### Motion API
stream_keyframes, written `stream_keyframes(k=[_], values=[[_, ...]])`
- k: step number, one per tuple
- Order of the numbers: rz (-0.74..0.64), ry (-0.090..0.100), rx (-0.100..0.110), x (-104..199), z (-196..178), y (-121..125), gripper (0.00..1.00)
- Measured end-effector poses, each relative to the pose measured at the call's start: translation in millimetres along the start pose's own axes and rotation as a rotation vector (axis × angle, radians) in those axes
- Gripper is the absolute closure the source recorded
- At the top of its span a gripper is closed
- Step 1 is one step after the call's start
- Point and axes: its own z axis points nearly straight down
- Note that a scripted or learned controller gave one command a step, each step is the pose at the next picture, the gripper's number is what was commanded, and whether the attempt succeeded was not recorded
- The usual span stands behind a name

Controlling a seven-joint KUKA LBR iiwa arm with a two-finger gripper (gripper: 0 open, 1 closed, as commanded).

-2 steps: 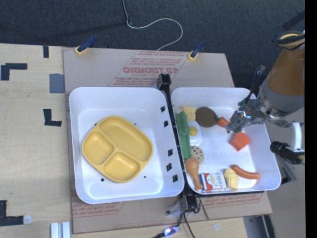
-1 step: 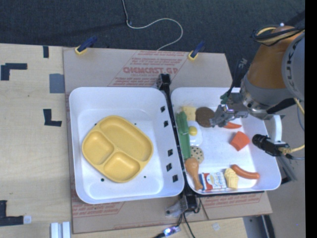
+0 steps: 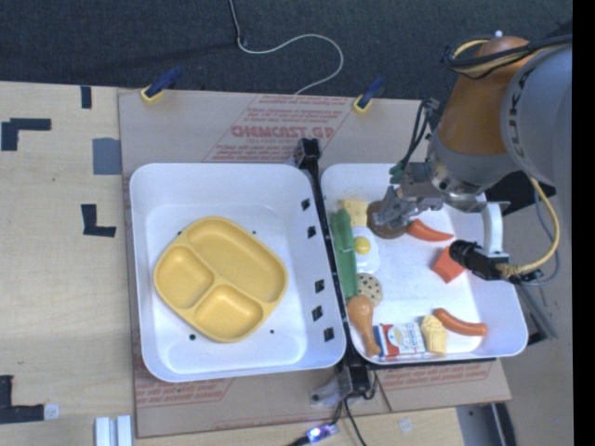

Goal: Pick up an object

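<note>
Right of frame centre, the end effector (image 3: 395, 214) is lowered into the right bin (image 3: 507, 337) beside an orange carrot (image 3: 429, 231); its opening cannot be told.

Cardboard sheet (image 3: 279, 130) under the bins: red print along its far edge, seemingly inverted, not legible; small carton (image 3: 400, 339) at right bin's near edge: red-and-blue label, wording too small to read

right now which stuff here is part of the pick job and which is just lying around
Part of the job:
gripper
right bin
toy carrot
red block
sausage
cookie

Lying about:
yellow tray
left bin
white cable
</note>
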Motion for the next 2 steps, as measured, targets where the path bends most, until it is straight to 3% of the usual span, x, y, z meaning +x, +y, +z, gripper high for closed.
stream_keyframes(k=[1,2], values=[[0.002,0.0,-0.001,6,-19,-2,1.0],[0.004,-0.002,0.0,-3,-11,9,1.0]])
